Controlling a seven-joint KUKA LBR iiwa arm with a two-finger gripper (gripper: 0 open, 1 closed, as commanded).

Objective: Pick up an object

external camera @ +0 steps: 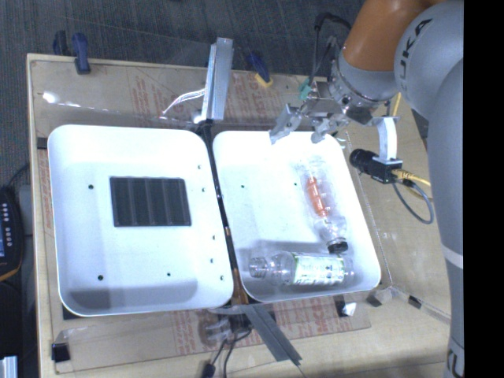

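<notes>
I see two clear plastic bottles in the right bin (236, 211). One bottle with a green label (303, 268) lies on its side along the near wall. The other, a bottle with an orange thing inside (321, 203), lies slanted near the right wall, its dark cap toward the first bottle. I think both are light and smooth, so they may roll or slip away. They look thin, so a hard squeeze could dent them. I would take one across the middle of its body, not at the cap. My jaws (303, 126) hang over the far rim of the right bin, spread apart with nothing between them. The bottles lie well apart from them, toward the near side. The left bin (79, 172) holds a flat dark ribbed pad (150, 201).
</notes>
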